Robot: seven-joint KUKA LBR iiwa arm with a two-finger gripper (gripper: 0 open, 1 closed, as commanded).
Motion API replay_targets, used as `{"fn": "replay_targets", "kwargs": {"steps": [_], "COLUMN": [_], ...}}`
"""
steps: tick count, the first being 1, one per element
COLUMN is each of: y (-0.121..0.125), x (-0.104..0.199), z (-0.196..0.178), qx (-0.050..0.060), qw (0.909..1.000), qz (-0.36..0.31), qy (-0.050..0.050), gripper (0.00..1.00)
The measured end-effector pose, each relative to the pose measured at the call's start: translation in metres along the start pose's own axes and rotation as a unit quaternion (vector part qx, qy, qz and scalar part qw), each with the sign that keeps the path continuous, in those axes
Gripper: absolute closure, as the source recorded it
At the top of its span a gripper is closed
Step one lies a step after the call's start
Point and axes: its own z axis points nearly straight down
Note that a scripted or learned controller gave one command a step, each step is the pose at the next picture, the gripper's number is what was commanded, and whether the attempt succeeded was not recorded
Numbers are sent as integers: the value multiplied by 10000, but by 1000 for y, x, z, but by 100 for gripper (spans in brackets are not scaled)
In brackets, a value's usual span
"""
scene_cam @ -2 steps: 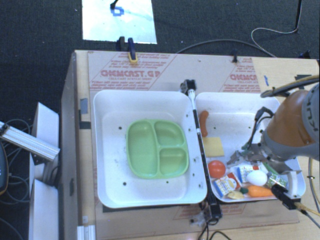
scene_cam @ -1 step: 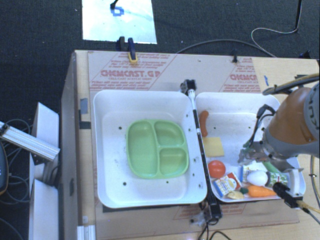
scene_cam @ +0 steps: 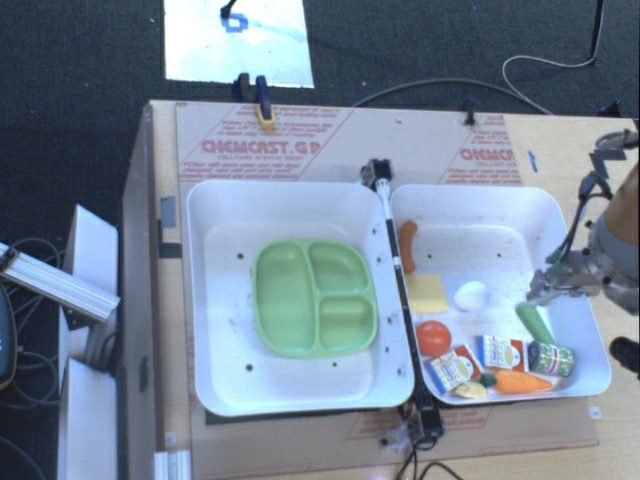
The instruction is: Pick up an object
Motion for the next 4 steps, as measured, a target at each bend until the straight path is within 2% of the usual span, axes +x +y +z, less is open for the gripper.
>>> {"fn": "replay_targets", "kwargs": {"steps": [1,2,3,4], "y": [0,0,50,51], "x": [0,53,25,25], "z": [0,102,102,92], "qx": [7,12,9,2], "qw": [10000,10000,10000,10000], "qz": [-2,-12,-17,-34], "qy": [5,8,4,3], "gripper": [0,0,0,100]}}
